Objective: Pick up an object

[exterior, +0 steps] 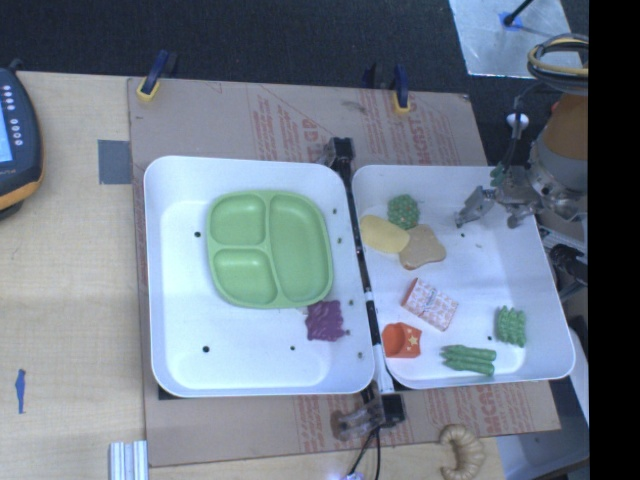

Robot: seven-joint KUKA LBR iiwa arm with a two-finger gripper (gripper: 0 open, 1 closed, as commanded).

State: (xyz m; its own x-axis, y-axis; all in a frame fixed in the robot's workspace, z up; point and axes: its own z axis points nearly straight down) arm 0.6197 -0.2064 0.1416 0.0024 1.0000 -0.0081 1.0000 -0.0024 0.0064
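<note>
Approach step. The tool [489,208] hovers at 2 o'clock in the right bin [555,298], fingers spread wide, holding nothing. Nearest pick: green ball [403,210], toward 9 o'clock; the move calls for descent over it.

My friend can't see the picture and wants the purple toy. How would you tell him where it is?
Look in the left white bin, the one with the big green divided plate. Just below the plate's lower right corner, near the wall between the two bins, lies the purple toy. It is the only purple thing here, small and lumpy, and the only loose toy in that bin.
</note>
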